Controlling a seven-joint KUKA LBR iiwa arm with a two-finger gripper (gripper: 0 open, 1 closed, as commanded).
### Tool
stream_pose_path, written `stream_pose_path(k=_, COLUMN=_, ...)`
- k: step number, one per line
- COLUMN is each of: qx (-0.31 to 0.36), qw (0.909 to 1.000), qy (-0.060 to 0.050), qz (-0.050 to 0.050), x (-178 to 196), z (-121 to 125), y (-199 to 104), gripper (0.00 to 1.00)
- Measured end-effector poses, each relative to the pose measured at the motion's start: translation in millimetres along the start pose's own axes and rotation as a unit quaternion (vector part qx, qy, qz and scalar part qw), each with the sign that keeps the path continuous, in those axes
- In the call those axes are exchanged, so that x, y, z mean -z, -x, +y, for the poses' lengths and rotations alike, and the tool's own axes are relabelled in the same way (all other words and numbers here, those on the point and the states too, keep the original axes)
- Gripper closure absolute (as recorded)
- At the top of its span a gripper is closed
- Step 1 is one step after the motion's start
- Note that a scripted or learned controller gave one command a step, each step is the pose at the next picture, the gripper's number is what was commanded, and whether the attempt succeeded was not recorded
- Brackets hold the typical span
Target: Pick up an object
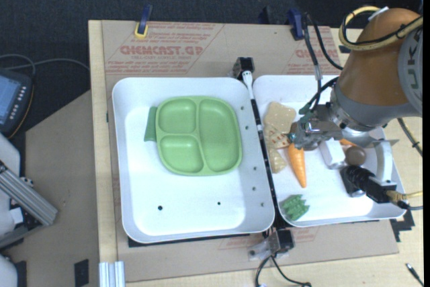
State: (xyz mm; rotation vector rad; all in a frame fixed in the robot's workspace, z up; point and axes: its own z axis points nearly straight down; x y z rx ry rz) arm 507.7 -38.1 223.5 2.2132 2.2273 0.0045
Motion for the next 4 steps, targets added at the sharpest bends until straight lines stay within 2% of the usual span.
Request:
stream_pose_path(k=1, qx=-0.002, qw=1.0, qy=-0.003, qz=0.0, x=-2.8, z=-11.2, y=-29.6, gripper=1.0)
stream_pose_path(k=2, qx=-0.002, qw=1.0, qy=0.0, qz=-0.001, x=-3.8, z=7.5, y=-31.5, gripper=1.0)
stream_pose_path(k=3, qx=-0.004, qw=1.0, qy=-0.003, qz=0.0, x=-0.2, z=-11.8, y=-24.6, gripper=1.0)
stream_pose_path(k=4, qx=-0.003, qw=1.0, qy=0.0, qz=-0.001, x=10.2, z=-2.3, y=-22.8, gripper=1.0)
